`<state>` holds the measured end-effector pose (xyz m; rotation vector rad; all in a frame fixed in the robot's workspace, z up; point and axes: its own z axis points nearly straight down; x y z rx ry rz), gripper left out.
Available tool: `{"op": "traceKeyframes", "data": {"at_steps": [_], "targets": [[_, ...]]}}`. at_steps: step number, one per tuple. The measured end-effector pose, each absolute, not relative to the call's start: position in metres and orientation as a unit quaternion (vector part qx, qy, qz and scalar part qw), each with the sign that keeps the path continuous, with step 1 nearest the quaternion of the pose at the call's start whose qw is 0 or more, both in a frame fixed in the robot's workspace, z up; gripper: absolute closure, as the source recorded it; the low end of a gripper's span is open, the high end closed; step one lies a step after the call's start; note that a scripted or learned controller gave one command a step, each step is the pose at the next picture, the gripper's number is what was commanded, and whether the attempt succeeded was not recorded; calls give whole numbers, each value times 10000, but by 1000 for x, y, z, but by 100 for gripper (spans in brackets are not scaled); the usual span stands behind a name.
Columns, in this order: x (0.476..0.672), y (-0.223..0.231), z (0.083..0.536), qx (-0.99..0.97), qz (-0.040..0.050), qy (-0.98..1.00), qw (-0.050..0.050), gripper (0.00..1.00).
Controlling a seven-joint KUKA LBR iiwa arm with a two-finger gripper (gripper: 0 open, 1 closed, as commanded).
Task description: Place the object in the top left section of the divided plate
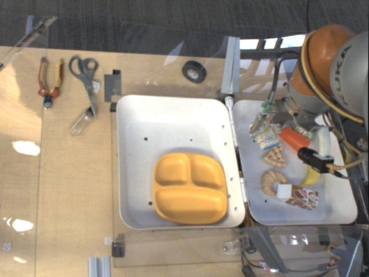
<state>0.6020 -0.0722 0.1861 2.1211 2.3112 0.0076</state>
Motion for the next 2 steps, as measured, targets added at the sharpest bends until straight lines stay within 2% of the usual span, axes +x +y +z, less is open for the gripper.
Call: {"op": "traceKeyframes", "data": {"at_steps": [1,2], "targets": [[561,-23,215,5703,22,8214,26,100],[541,48,185,4435,20,8963,24,100]]}}
